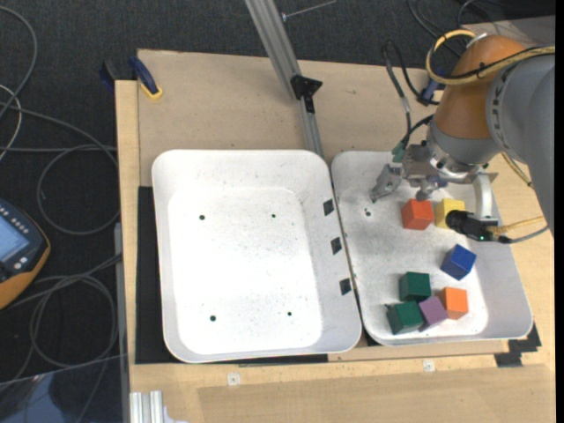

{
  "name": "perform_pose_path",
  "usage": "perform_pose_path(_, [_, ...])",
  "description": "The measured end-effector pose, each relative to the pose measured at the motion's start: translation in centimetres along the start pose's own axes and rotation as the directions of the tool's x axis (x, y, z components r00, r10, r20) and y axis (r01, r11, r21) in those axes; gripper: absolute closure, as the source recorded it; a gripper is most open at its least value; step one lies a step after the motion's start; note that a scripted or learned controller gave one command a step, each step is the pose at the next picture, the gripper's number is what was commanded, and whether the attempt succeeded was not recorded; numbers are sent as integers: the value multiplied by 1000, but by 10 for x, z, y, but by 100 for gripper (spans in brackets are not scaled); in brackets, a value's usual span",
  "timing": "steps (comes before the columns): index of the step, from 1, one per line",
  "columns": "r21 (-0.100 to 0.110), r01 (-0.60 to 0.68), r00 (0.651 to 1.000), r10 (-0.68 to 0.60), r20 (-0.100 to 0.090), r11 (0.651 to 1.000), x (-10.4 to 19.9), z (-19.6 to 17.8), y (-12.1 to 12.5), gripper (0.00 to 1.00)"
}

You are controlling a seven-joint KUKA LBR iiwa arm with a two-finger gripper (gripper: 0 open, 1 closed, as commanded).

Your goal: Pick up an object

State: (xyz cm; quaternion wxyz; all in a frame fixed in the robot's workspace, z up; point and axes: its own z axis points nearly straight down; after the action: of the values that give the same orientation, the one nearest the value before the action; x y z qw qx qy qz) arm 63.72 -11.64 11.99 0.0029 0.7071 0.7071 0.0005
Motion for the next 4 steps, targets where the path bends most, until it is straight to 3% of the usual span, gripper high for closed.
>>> perform_pose_path(1, [-10, 2, 1000, -2, -1, 1000, 1, -15, 3, 100])
perform_pose_path(3, [-3, 2, 1000, -2, -1, 1000, -8, -121, 19, 100])
perform_pose_path(4, [-1, 2, 1000, -2, -2, 1000, -7, -153, 21, 100])
